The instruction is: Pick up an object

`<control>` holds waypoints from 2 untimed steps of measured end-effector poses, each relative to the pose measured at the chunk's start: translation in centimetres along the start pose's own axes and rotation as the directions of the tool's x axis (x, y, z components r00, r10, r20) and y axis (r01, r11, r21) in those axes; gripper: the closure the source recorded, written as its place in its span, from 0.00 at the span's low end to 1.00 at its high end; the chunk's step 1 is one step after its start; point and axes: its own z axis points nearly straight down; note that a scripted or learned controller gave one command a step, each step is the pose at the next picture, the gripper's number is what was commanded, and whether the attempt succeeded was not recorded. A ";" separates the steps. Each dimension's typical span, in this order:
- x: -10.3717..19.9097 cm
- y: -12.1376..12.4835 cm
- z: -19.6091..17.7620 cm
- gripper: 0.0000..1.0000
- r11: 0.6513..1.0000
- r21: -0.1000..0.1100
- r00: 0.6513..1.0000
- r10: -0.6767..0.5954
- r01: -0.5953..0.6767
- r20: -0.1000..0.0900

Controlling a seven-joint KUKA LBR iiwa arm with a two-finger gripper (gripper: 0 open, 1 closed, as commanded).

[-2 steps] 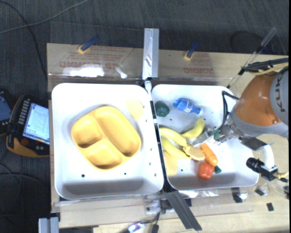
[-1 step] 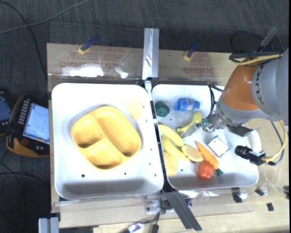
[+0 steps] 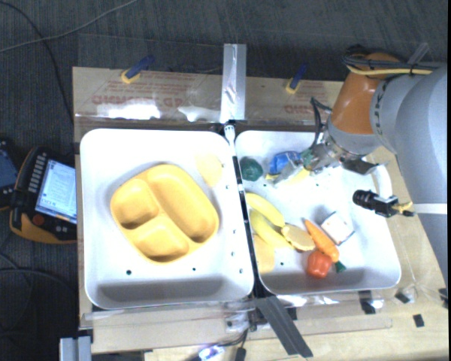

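**Claw low at the far edge of the right bin, over the blue item**

We begin at nine o'clock, where a handheld pendant [image 3: 46, 195] with a lit screen lies on the floor beside the desk [image 3: 173, 92]. Next comes the left bin [image 3: 98, 277], which carries a yellow divided tray [image 3: 164, 211] at its middle.

Across the divider, the right bin [image 3: 383, 265] holds the loose things. At its eleven o'clock corner sits a dark green ball [image 3: 251, 169], with a blue item [image 3: 284, 162] just beside it toward three o'clock. Near the bin's nine o'clock side we see a pale yellow banana [image 3: 264, 215], touching a yellow slice [image 3: 298, 237]. An orange carrot [image 3: 321, 238] lies across that slice, a white block [image 3: 337, 227] sits just beside it at three o'clock, and a red pepper [image 3: 319, 265] rests at six o'clock of the carrot.

The claw [image 3: 310, 161] sits at the bin's twelve o'clock edge, close beside the blue item. We cannot tell whether it is spread or pressed together. The arm [image 3: 406, 122] enters from three o'clock.
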 end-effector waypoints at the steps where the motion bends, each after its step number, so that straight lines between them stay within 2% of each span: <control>1: -1.1 2.1 0.2 0.00 1.000 0.026 1.000 -0.008 0.008 -0.015; 2: -1.2 2.1 -0.7 1.00 1.000 0.028 1.000 -0.010 0.010 -0.008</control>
